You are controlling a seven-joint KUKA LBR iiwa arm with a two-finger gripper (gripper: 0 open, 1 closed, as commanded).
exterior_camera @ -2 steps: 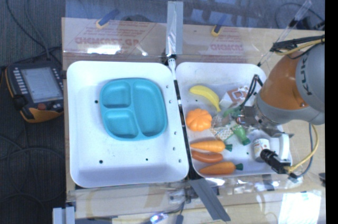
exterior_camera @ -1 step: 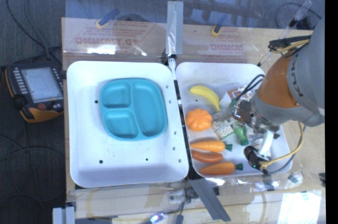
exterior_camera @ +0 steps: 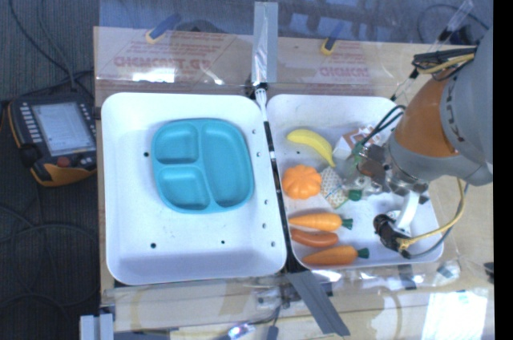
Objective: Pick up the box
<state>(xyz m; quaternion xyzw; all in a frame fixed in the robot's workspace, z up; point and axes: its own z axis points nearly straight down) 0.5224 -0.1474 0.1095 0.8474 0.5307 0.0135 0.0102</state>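
A small box (exterior_camera: 332, 186) with a speckled pale pattern lies in the right bin (exterior_camera: 280, 170), just right of the orange pumpkin toy (exterior_camera: 300, 180). A second, brown-and-white carton (exterior_camera: 349, 144) sits behind it, partly under the wrist. My gripper (exterior_camera: 361, 176) reaches low into the bin from the right. Its tip is right beside the speckled box and below the carton. The wrist hardware hides the contact area, so I cannot tell whether anything is held.
A yellow banana (exterior_camera: 311, 144) lies at the back of the right bin. Three carrots (exterior_camera: 319, 221) lie along its front. The left bin (exterior_camera: 120, 194) holds a blue divided plate (exterior_camera: 202, 164). Cables (exterior_camera: 401, 238) hang from the wrist over the bin's right corner.
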